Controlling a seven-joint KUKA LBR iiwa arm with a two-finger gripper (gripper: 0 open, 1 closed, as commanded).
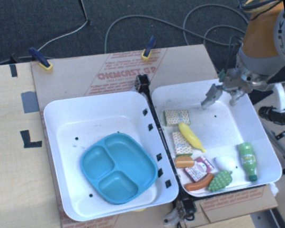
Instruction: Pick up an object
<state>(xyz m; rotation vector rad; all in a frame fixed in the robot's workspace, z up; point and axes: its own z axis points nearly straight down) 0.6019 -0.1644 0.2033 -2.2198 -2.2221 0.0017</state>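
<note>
Where rt bin (251,120) curves, fingers (211,98) splayed, glossy yellow banana (191,136) nearby.

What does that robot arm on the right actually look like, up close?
The arm is a thick rounded body with a broad orange band above the wrist and grey casing beside it. It narrows into a grey metal wrist piece, which carries a two-finger gripper with slim grey fingers. A white, tube-like part with a dark fitting shows just below it.
</note>
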